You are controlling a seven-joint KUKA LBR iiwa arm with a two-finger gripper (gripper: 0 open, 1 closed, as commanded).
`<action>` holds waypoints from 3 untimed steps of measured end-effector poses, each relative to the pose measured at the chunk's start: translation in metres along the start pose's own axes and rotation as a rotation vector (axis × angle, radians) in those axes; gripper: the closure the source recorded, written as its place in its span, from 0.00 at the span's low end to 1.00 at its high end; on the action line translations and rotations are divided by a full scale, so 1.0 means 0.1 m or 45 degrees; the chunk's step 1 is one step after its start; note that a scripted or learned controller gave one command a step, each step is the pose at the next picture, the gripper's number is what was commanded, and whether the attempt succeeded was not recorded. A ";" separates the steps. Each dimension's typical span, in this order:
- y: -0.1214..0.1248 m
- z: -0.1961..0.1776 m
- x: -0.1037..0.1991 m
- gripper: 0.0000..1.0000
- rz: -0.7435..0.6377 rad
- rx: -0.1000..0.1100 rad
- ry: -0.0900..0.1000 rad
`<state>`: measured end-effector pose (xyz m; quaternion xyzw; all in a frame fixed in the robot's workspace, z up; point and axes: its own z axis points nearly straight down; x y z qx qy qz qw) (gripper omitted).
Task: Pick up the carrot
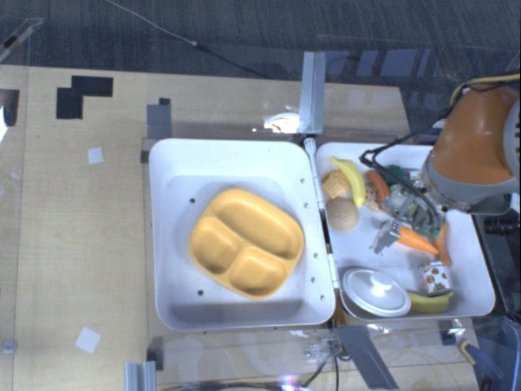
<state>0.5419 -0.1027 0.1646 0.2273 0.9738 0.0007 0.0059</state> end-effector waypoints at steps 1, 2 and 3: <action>0.02 0.75 0.11 0.00 0.068 -0.002 -0.005; 0.24 0.07 -0.08 0.00 0.467 0.001 0.002; -0.01 0.75 0.15 0.00 0.431 -0.003 -0.003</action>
